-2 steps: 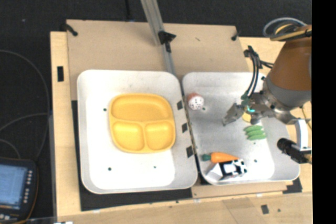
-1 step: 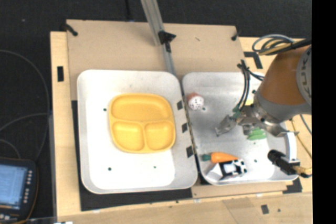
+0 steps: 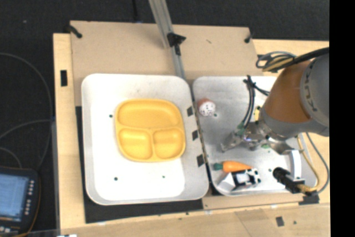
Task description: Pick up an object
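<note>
In the right bin (image 3: 222, 91), an orange carrot (image 3: 236, 166) lies near the front edge. A small black-and-white toy (image 3: 244, 178) sits just in front of the carrot. A pale ball with red spots (image 3: 206, 108) rests near the bin's left wall. My gripper (image 3: 228, 145) hangs low over the middle of this bin, a little behind the carrot and to the right of the ball. Nothing is visibly held.
The left bin (image 3: 100, 175) holds a yellow divided plate (image 3: 150, 129) at its centre. A metal pole (image 3: 161, 14) rises from the back of the bench between the bins. The grey arm with its orange band (image 3: 288, 98) covers the right bin's far right side.
</note>
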### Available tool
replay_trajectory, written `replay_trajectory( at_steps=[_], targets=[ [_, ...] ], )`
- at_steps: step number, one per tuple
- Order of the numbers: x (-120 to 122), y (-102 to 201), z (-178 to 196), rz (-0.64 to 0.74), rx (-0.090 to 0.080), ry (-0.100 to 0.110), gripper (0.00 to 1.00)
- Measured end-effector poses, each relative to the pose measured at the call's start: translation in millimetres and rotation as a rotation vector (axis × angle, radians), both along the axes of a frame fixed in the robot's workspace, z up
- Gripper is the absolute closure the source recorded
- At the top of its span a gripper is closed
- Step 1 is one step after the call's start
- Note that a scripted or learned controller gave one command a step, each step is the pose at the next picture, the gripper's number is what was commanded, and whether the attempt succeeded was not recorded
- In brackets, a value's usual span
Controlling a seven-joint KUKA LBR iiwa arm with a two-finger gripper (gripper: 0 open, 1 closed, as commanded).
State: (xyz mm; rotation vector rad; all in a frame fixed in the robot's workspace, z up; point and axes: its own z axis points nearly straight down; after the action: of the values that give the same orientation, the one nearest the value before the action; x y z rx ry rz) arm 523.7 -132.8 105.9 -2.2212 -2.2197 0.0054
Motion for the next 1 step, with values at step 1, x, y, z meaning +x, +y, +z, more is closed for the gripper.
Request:
replay_trajectory(
  at_steps=[1],
  targets=[
    [2.5, -0.1, 13.9, -0.005, 0.002, -0.008, 1.0]
  ],
)
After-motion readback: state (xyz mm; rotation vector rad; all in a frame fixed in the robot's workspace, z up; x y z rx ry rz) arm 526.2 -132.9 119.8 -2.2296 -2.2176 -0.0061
